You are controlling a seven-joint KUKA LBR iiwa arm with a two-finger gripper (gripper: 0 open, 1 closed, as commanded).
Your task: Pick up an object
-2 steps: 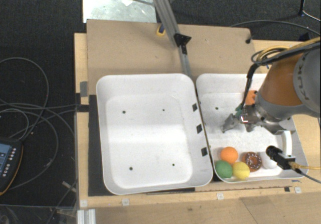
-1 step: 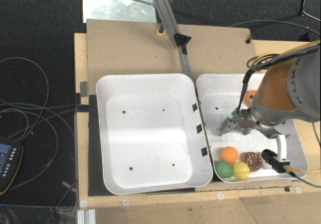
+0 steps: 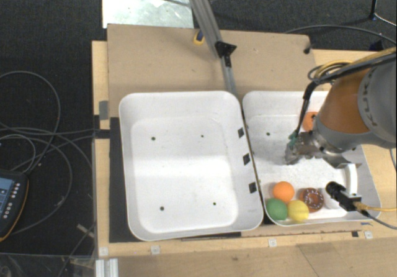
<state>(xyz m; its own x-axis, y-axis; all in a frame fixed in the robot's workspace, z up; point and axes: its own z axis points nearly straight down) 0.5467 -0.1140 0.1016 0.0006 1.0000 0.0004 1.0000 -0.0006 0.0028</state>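
Just below the claw (image 3: pixel 293 153), whose opening cannot be told, a small round orange plastic-looking ball (image 3: pixel 283 191) seems light, rigid, slippery, best pinched across its middle.

Black cables (image 3: pixel 37 139) and a handheld pendant (image 3: pixel 9 201) lie on dark carpet (image 3: pixel 49 21).

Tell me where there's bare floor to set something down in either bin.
The left bin floor is bare wall to wall. In the right bin, room lies between the divider and the gripper. The near corner is crowded: orange ball, green ball, yellow ball, donut.
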